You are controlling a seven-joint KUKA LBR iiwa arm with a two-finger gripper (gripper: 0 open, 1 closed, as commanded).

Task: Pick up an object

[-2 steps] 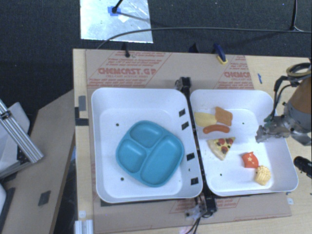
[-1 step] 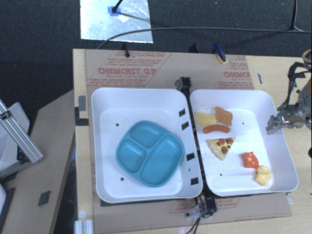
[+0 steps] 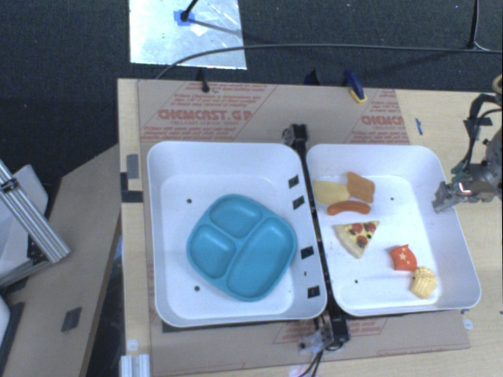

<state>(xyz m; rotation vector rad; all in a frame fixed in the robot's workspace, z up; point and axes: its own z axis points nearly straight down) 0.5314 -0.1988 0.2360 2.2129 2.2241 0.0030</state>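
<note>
The right bin (image 3: 440, 171) holds several toy foods. A yellow cheese wedge (image 3: 330, 191) and an orange piece (image 3: 361, 187) lie at its back left, with a red sausage (image 3: 349, 207) just in front of them. A pizza slice (image 3: 357, 236) lies near the middle. A red piece with a pale star (image 3: 403, 258) and a yellow ridged piece (image 3: 423, 282) sit at the front right. My gripper (image 3: 453, 194) hangs at the right bin's right rim, apart from all the food, with nothing visibly in it.
The left bin (image 3: 169, 171) bears a blue divided plate (image 3: 241, 246). A black clip strip (image 3: 306, 210) runs between the bins. Cardboard (image 3: 236, 108) lies under both bins, and a shiny sheet (image 3: 185, 22) with a cable lies behind them.
</note>
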